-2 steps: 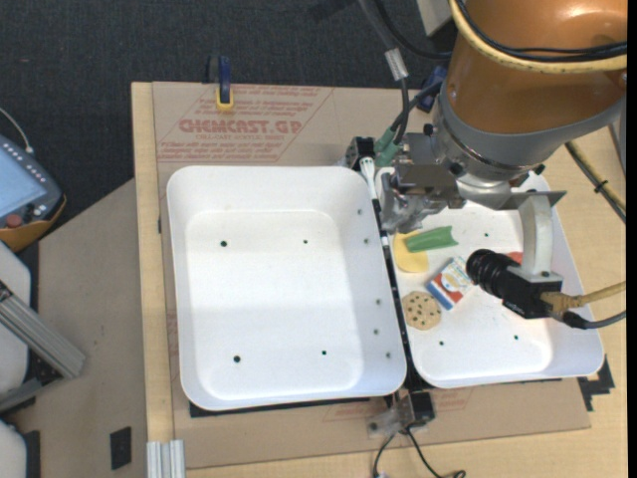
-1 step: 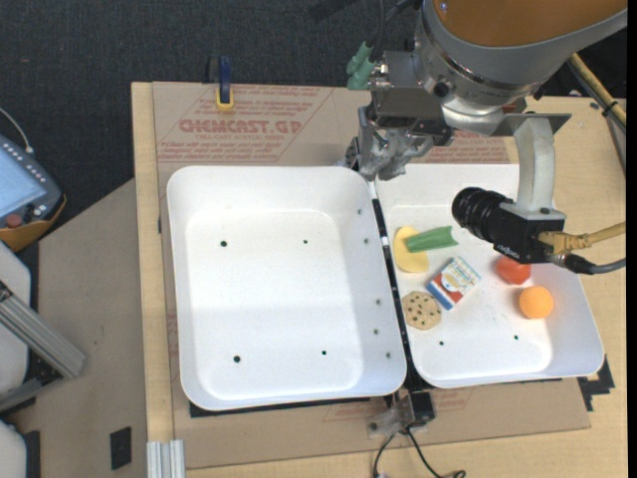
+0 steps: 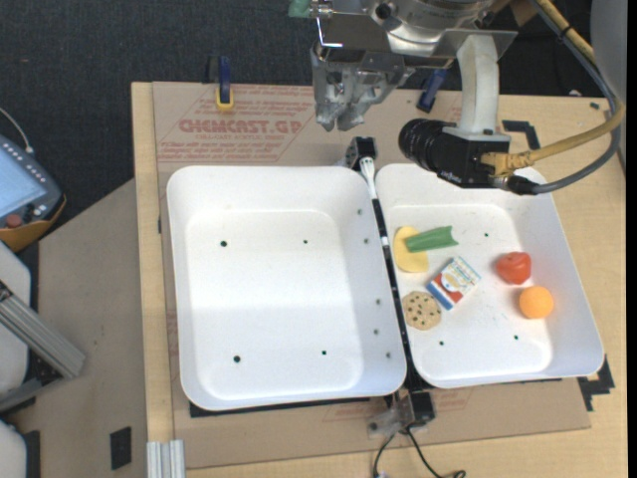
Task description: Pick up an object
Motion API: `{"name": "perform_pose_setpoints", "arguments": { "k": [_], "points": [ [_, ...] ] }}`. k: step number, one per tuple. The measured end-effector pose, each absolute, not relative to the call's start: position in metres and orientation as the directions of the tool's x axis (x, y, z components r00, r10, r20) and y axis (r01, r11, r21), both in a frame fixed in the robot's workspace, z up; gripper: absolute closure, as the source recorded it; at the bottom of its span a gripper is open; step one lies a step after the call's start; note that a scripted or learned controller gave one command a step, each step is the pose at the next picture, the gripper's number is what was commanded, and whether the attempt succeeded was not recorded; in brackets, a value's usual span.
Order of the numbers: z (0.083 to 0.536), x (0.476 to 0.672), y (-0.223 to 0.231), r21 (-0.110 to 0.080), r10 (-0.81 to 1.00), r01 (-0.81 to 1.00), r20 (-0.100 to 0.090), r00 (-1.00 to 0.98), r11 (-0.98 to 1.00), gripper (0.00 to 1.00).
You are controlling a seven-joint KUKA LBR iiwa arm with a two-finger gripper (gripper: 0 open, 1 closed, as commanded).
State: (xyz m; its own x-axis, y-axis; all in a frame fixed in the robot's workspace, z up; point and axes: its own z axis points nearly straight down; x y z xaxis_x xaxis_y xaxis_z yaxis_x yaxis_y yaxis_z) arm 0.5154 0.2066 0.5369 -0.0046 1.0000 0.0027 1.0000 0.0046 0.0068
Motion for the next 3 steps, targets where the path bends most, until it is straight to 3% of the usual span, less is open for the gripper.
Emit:
{"name": "perform_pose_setpoints", "arguments": {
  "k": [1,2,3],
  "points": [
    [0.443,0.538,0.226,-0.011,1.0,1.0,-0.004,-0.002,0.001,1.0],
    [0.417,0.551,0.224,-0.006,1.0,1.0,-0.002,0.002,-0.002,1.0],
    [0.351,0.583,0.224,-0.008,1.0,1.0,-0.004,0.002,-0.002,1.0]
  ]
}}
